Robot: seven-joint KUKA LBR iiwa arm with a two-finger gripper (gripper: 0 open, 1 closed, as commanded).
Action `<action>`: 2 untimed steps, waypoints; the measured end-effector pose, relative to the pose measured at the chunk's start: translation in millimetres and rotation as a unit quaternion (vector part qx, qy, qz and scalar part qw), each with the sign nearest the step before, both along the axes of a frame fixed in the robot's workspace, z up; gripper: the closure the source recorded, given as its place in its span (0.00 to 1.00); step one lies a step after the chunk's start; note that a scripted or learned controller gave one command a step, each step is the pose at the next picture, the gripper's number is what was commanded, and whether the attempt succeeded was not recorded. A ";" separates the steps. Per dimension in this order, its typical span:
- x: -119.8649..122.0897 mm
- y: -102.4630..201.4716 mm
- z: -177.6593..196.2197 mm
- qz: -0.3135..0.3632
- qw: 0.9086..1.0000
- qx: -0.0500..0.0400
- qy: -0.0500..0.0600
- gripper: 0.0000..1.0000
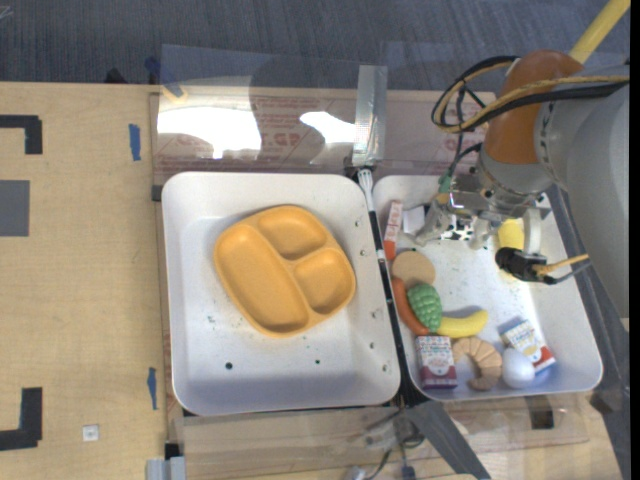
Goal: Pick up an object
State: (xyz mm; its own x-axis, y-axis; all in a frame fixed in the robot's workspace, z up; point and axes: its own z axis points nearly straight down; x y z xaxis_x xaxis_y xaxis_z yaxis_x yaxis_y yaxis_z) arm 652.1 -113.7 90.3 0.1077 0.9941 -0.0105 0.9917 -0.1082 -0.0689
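Pale wooden bench point(70, 268) underneath, bearing two shallow white bins side by side. Along the near wall of the right bin point(585, 368), in a row: red-and-white carton point(436, 360), upright; tan croissant point(482, 361) touching it; white egg point(518, 370) just beside, pressed against a small blue-and-white carton point(523, 336) with a red patch. Just behind that row, yellow banana point(462, 322) lying crosswise, one end against a knobbly green vegetable point(424, 306); orange carrot point(403, 303) wedged between that green piece and the bin's left wall. Farther on, round tan biscuit point(413, 266), flat, touching the carrot's far end. Farther still, slim red-and-white box point(392, 220) leaning on the left wall. Over in the left bin point(190, 368), well apart from all these, orange three-part plate point(285, 268) sitting mid-floor. At the far end of the right bin, gripper point(465, 226), low over the floor, near the slim box and beyond the biscuit. Cannot tell whether wide, narrow or closed on anything: too small and too cluttered with metal. Behind it, grey arm point(600, 168) with orange band, reaching in from the right and overhanging the bin's far right corner. Beyond the bins, clear plastic sheet point(260, 133) with glare, then dark carpet point(300, 8).
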 end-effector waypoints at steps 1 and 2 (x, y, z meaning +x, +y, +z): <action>-1.3 -15.7 -4.2 -0.068 0.998 0.009 0.011 0.00; -175.1 5.2 3.1 -0.057 0.998 0.001 -0.031 0.00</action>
State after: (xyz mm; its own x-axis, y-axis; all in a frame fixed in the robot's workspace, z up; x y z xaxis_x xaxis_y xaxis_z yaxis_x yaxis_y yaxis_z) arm 477.0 -108.4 93.5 0.2205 0.9754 0.0009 0.9754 -0.2205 -0.0077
